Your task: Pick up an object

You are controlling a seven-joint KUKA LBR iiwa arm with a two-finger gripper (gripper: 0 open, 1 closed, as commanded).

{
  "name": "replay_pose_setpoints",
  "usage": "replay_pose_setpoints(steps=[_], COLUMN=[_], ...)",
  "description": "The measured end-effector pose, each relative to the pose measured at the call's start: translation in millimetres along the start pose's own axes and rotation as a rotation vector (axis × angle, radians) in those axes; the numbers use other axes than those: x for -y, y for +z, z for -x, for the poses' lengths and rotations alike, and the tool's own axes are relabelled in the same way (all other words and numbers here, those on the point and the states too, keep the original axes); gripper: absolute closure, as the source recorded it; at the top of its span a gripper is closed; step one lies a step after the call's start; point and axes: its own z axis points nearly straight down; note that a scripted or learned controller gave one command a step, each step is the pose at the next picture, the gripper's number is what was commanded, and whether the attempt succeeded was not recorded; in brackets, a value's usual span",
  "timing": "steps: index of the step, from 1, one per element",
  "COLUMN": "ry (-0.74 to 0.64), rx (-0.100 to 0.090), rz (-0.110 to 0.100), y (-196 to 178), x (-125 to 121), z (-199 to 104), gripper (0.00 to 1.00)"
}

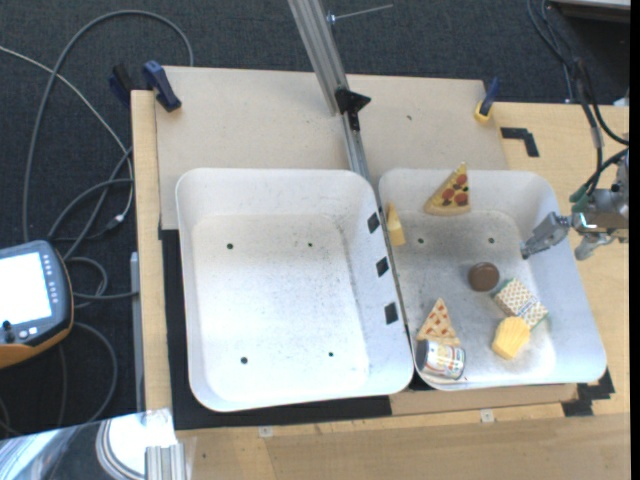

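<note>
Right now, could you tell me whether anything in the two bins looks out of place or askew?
One thing: the small can lies tipped on its side at the right bin's near edge, against a pizza slice. The other pizza slice, brown puck and yellow block lie loosely scattered, nothing spilled or damaged.

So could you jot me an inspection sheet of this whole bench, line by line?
Surface: wooden bench bearing two white bins, left bin and right bin.
Job's things: in the right bin, two pizza slices, brown puck, patterned block, yellow piece, small can.
Clutter: yellow block on the divide.
Grippers: pincer at the right bin's right rim, holding nothing seen.
Cables: loops on the dark floor, left.
Surroundings: handheld screen, blue clamps.
</note>
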Motion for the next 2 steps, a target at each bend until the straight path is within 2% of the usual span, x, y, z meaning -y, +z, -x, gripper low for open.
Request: replay_pose_setpoints(steps=[1, 2], ry=[-0.001, 0.000], rx=[0.001, 0.000], rz=[0.004, 0.001], y=[-2.3, 42.0], x=[-0.6, 4.9], z=[-0.2, -4.0], gripper=[0.00, 0.00])
